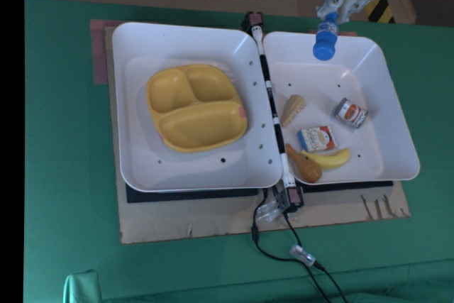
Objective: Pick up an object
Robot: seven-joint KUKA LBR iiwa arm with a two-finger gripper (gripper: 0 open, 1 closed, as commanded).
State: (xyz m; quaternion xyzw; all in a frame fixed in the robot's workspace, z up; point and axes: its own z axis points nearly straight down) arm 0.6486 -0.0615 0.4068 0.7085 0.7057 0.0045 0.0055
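Two white bins on a green table, a blue bottle hanging from the robot's grasp

Two shallow white bins sit side by side in the middle of the table. Near the far right corner of the table, the gripper (339,5) holds a small blue bottle (325,37) above the far edge of the right bin (397,135). The jaws are clenched on the bottle's upper end, only narrowly apart, and the rest of it hangs free below them with its blue cap lowest.

Risk, as a judgement: the hold looks shallow, at one end only, so the bottle could swing or slip out if the arm moves sharply. A fall from here could strike the bin's rim and bounce out onto the table.

Lying in the right bin are an ice cream cone (293,108), a small can (350,113), a little carton (316,138), a banana (328,158) and an orange toy (303,164). The left bin (135,152) holds a yellow divided plate (196,107).
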